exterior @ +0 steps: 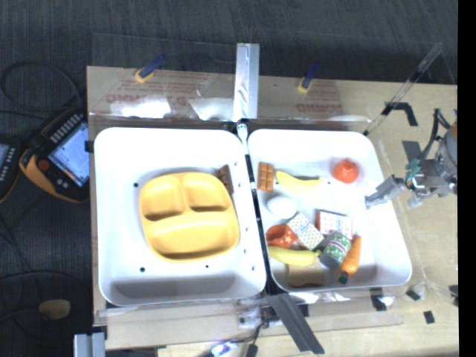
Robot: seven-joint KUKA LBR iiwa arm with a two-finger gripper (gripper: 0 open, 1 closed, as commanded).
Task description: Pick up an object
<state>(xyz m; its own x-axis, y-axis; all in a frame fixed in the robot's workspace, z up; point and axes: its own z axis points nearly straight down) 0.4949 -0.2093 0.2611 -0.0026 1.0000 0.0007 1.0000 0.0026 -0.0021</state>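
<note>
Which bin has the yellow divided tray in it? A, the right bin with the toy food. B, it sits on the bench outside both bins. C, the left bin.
C: the yellow divided tray lies flat inside the left bin, while the toy food fills the right bin.

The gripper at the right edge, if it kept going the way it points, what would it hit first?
Probably the right-hand white bin's right rim, since the gripper points left toward it; past that, the red round tomato-like toy. Height is unclear.

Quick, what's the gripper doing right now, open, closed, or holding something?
Gripper: at the right bin's right rim, nothing seen in it; open or closed cannot be told.
</note>
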